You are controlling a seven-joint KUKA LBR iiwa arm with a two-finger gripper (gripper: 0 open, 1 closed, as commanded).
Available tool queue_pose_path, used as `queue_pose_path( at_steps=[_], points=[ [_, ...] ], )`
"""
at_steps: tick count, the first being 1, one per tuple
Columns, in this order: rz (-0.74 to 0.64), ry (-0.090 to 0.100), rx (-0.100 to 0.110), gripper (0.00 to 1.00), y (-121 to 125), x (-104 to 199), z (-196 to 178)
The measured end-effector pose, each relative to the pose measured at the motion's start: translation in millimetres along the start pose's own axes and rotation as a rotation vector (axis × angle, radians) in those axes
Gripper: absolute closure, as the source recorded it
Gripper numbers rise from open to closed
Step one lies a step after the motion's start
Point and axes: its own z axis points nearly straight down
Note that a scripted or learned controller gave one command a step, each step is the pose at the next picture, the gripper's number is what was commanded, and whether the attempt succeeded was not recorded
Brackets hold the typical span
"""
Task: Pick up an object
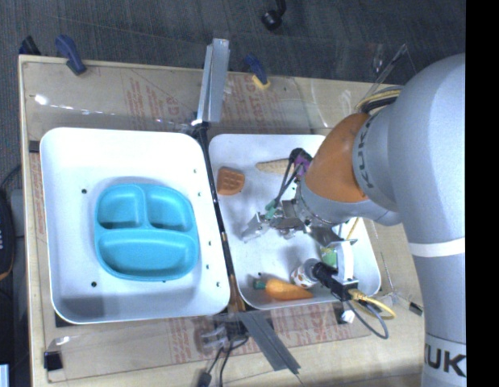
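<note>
While the grey arm [410,160] covers a large part of the right bin [233,216], the gripper [257,226] hangs low over the middle of this bin, and whether it pinches anything I cannot tell. A carrot [283,289] lies at the near wall, a brown waffle-like piece [230,181] lies near the left wall, and a pale piece [272,165] is half hidden by the wrist. A blue divided tray [144,232] sits in the left bin [64,160].

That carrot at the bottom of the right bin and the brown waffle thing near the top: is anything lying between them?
No. In the camera view, only bare white bin floor lies between the carrot and the waffle.
</note>
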Motion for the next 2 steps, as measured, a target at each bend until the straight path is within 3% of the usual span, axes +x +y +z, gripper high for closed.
queue_pose_path(
  at_steps=[1, 2],
  points=[
    [0.002, 0.001, -0.001, 0.00, 41, -25, 0],
    [0.000, 0.000, -0.001, 0.00, 104, -56, -1]
  ],
)
